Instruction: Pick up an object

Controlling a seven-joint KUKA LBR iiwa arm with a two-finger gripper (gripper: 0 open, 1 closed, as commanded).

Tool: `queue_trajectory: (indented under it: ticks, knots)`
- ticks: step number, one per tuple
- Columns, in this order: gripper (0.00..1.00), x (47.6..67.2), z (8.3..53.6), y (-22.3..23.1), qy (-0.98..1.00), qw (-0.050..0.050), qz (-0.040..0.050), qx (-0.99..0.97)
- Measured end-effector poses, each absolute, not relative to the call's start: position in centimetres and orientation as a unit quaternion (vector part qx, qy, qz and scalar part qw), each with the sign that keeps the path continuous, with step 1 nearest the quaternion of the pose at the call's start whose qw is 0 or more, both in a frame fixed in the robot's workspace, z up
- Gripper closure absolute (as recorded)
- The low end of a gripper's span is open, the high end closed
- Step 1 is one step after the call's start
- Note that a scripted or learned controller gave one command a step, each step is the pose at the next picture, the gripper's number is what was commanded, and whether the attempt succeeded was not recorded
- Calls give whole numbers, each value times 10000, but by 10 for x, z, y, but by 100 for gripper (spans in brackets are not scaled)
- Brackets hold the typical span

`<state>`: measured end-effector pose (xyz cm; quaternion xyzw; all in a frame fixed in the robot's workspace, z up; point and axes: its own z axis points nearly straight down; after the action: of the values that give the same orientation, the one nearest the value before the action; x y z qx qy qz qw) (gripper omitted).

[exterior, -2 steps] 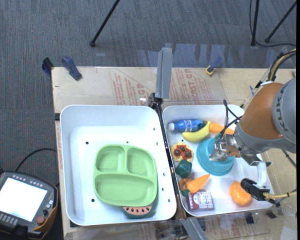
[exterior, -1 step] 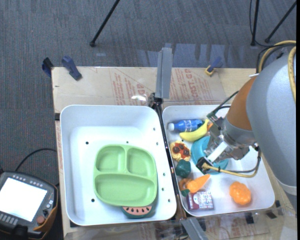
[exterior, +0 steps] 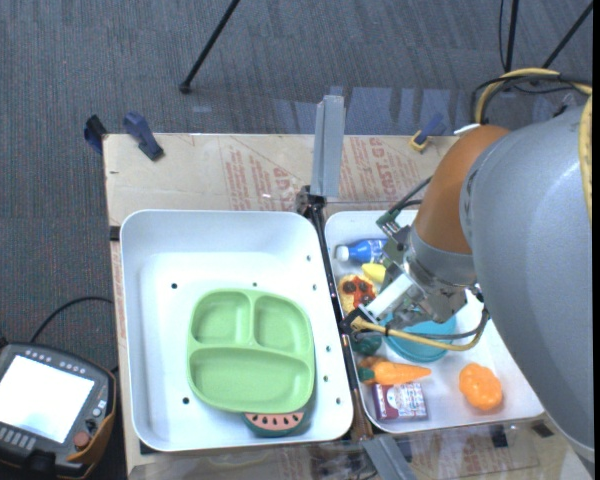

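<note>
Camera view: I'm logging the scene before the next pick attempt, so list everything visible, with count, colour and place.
bins: 2, white, side by side on the bench
divided plate: 1, green, left bin
watermelon slice toy: 1, red and green, left bin, under the plate's near edge
bottle: 1, blue with white cap, right bin, far end
bowl: 1, blue, right bin, under the arm
carrot: 1, orange, right bin
orange toy: 1, right bin, near corner
small box: 1, dark red, right bin, near edge
teach pendant: 1, floor at left
arm: 1, grey with orange band
hand: 1, low in the right bin
</note>
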<state>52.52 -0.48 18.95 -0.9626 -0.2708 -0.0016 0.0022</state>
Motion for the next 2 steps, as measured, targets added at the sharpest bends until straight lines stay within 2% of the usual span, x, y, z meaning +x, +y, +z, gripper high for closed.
queue_trajectory:
  ticks: [1, 2]
  knots:
    - [100, 544, 185, 15, -3179, 12, 36, -9481]
    - [100, 478, 186, -48, -3199, 13, 43, -9474]
